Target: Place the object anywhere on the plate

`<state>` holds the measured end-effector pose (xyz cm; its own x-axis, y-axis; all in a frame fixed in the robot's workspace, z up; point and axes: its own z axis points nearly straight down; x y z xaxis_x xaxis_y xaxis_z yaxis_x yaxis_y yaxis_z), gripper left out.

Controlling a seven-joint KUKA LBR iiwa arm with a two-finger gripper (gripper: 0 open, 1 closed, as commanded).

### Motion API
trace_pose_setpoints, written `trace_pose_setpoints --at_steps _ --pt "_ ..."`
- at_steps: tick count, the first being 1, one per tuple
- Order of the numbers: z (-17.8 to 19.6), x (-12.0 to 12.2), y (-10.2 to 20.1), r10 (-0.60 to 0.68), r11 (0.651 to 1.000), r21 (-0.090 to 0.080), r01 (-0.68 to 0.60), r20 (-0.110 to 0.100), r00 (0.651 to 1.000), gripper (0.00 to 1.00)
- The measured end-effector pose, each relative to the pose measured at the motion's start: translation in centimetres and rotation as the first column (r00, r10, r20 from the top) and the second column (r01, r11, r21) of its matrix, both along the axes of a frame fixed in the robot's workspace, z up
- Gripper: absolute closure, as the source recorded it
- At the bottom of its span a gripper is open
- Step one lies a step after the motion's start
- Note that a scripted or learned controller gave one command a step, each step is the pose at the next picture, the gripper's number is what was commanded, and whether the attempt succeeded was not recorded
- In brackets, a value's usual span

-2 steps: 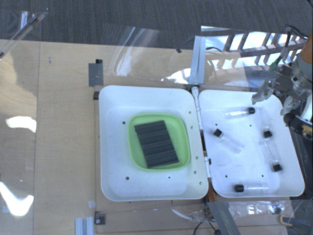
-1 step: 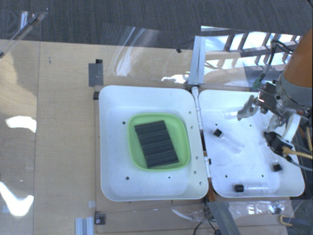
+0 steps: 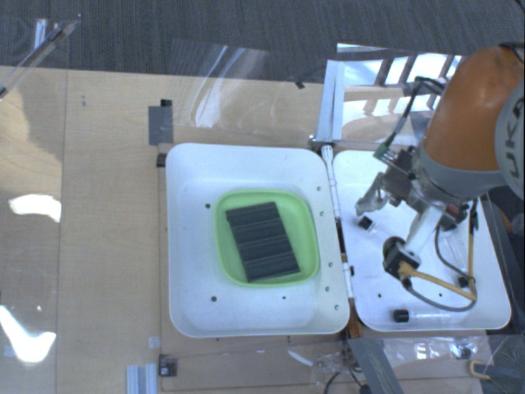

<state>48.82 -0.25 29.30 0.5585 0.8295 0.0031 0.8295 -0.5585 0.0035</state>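
The dark grey ribbed rectangular block (image 3: 261, 240) lies flat on the lime-green square plate (image 3: 308, 230), centred in the left white bin (image 3: 189, 228) on the table (image 3: 82, 236). The end effector (image 3: 371, 208) hangs over the right white bin (image 3: 361, 290), well apart; open or closed, I cannot tell.

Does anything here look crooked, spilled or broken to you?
Nothing much stands out. The dark ribbed block lies flat inside the green plate, a little askew to its edges. One small black piece lies loose near the front wall of the right bin.
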Motion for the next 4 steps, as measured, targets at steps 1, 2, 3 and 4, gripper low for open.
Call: trace_pose_setpoints --at_steps 1,2,3,4 --pt "-0.6 0.1 5.1 -0.059 0.998 0.001 0.059 -0.002 0.998 0.0" --pt "-3.7 2.1 2.0 -0.065 0.998 0.0 0.065 -0.002 0.998 0.0" --pt "-3.9 3.6 -2.4 -0.083 0.997 0.0 0.083 0.0 0.997 0.0" --pt "2.4 6.1 -8.8 -0.216 0.976 -0.001 0.216 0.006 0.976 0.0"
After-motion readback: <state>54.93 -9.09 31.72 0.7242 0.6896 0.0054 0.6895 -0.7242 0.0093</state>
